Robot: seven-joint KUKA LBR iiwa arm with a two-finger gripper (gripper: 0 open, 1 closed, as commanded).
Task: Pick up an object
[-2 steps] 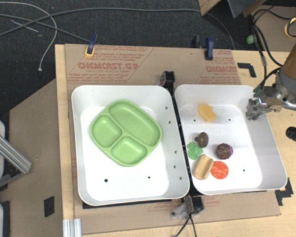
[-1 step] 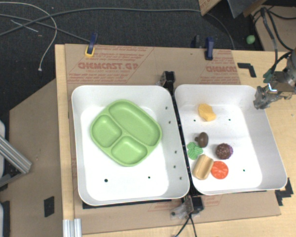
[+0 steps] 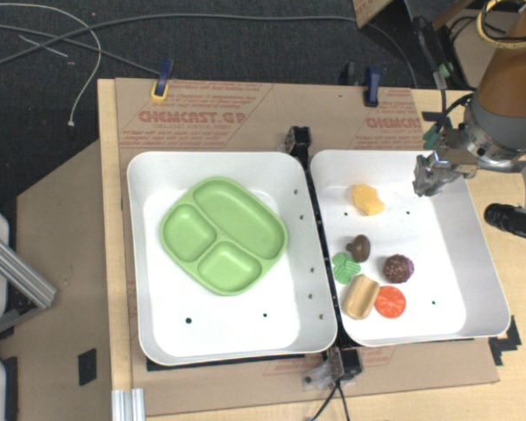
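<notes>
The right bin (image 3: 456, 235) holds several small items: a yellow chunk (image 3: 367, 199), a dark brown piece (image 3: 359, 247), a green ridged piece (image 3: 345, 267), a tan cylinder (image 3: 361, 296), a purple ball (image 3: 398, 267) and an orange-red disc (image 3: 390, 303). My gripper (image 3: 428, 181) hangs over the bin's far right part, to the right of the yellow chunk and apart from it. Nothing shows between its fingers.
The left bin (image 3: 158, 323) carries a green divided plate (image 3: 223, 234). A black clamp (image 3: 298, 139) sits between the bins at the back. Blue clips (image 3: 164, 75) hold the cardboard base. Cables lie on the dark floor behind.
</notes>
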